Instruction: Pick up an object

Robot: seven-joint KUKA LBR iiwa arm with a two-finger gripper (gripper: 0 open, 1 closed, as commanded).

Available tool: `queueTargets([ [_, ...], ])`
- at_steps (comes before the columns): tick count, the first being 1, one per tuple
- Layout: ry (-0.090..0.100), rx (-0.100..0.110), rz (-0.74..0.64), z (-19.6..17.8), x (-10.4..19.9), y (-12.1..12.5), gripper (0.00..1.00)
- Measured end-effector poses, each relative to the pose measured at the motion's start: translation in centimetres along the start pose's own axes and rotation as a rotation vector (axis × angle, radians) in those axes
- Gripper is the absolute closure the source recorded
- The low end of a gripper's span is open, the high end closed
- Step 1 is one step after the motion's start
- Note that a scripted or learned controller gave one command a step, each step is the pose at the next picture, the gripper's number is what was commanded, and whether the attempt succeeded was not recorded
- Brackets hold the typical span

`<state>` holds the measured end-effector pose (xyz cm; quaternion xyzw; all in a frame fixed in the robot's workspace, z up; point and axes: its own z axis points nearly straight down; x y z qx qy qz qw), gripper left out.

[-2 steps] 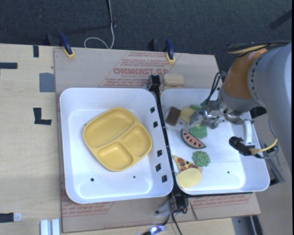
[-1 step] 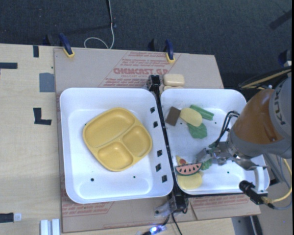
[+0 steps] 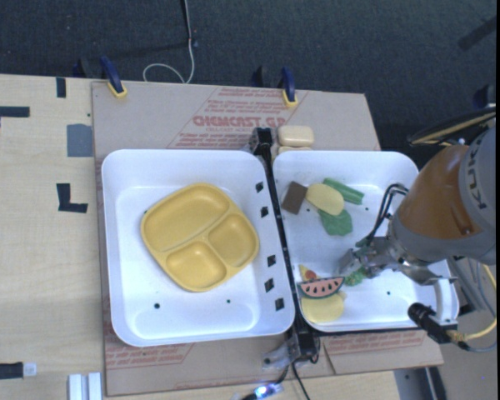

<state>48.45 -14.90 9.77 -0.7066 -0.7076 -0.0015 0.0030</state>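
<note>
In right bin [image 3: 400,167], claw [image 3: 358,265] over green item [image 3: 355,277]; grip state unclear.

A pale wooden desk [image 3: 33,248] carries black tape marks [image 3: 67,198] and a sheet of brown cardboard [image 3: 233,119] held by two blue clamps [image 3: 112,77]. Behind it lies dark blue-grey carpet [image 3: 333,23], crossed by a thin black cable [image 3: 186,15]. The lighting is even.

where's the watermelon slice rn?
The watermelon slice lies in the right bin, near its front-left corner, just above a pale yellow piece and left of the gripper.
</note>
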Motion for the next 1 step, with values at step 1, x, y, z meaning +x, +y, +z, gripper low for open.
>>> queueTargets([
  [1,-0.004,-0.011,-0.011,-9.14,8.74,4.75,1.00],
])
